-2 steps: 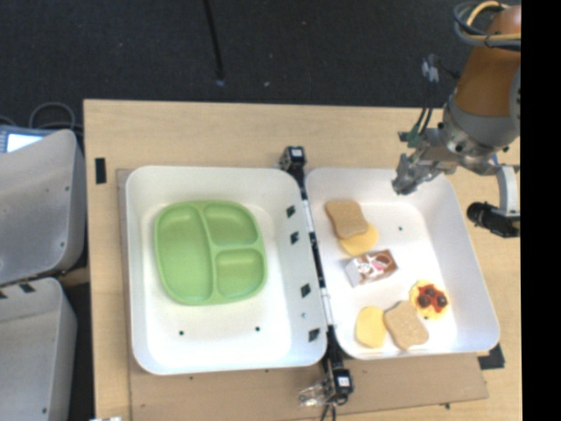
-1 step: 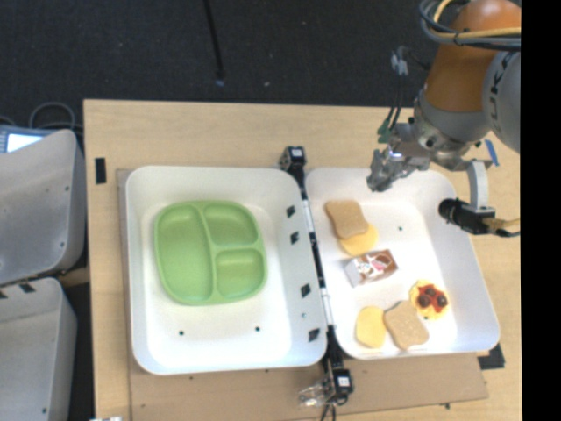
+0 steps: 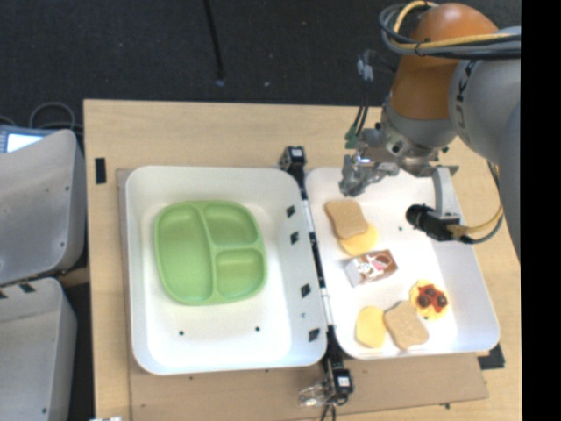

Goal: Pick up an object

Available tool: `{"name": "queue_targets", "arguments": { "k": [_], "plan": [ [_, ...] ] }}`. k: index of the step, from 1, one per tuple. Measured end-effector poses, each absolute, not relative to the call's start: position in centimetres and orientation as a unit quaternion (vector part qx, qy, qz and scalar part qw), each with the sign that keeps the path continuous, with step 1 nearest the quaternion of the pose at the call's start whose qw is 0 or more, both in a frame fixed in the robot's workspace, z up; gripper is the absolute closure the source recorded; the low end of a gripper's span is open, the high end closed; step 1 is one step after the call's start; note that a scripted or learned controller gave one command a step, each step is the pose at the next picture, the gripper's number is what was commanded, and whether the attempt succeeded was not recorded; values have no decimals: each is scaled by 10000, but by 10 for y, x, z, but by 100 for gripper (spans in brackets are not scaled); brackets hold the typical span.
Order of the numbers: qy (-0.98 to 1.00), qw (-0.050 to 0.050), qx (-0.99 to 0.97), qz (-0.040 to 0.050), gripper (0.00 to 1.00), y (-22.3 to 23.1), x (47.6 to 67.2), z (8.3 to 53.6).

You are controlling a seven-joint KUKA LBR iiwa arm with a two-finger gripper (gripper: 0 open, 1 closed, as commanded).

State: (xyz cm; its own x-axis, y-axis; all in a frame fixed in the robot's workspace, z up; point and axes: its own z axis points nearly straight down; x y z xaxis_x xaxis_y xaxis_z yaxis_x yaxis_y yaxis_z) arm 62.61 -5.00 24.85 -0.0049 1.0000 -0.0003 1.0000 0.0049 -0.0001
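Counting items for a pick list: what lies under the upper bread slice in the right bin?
A yellow piece pokes out beneath the bread slice, at its lower right. Its covered part can't be seen.

Grey arm reaching from right, gripper [image 3: 355, 179] lowered, pointing down

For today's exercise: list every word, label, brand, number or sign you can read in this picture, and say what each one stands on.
No text can be read anywhere.
The small packet in the right bin bears a red and brown print, too small and blurred to read.
The green tray in the left bin bears no marking.
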Motion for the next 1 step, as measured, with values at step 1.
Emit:
{"name": "queue_targets", "arguments": {
  "k": [1],
  "plan": [
    [7096, -5, 7046, 7, 100, 2, 620, 257]
  ]
}}
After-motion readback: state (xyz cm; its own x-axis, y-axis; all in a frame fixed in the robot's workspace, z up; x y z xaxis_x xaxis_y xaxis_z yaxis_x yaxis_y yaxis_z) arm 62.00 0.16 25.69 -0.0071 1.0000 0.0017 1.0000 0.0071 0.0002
